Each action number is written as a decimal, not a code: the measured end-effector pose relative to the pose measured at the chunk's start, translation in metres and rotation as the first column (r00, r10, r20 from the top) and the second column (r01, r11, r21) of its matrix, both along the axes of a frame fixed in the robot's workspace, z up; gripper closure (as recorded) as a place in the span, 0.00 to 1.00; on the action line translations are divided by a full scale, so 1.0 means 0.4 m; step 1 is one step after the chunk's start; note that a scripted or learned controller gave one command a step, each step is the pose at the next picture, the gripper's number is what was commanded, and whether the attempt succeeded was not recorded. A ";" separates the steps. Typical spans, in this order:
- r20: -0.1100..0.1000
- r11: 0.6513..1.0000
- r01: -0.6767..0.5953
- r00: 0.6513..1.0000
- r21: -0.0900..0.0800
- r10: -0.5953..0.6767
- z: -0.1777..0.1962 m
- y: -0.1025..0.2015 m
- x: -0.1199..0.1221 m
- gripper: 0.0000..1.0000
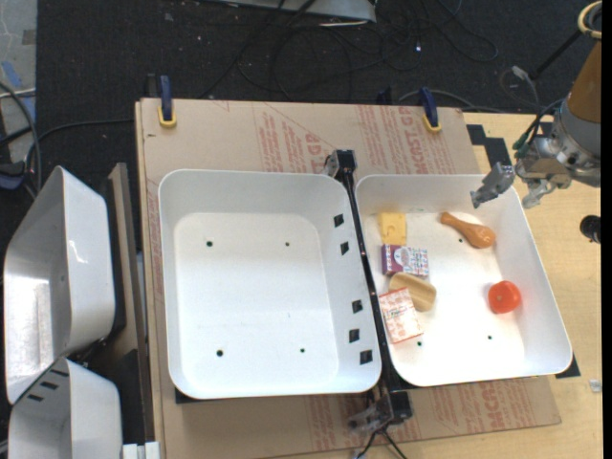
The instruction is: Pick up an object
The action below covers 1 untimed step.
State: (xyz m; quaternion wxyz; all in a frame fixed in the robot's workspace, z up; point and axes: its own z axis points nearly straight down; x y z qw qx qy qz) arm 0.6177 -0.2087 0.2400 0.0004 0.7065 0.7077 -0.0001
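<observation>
On the table (249,122), the right-hand bin (535,285) holds all the pieces. The arm (588,103) hangs over its far right corner. The gripper (513,185) hovers there, fingers spread apart, nothing between them. Nearest target: the drumstick (468,229), just below and left of it, long axis running upper-left to lower-right. The tomato (504,296) sits farther down.
</observation>
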 end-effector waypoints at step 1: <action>-0.007 1.000 0.003 1.000 0.002 -0.003 -0.206 -0.025 0.009 0.00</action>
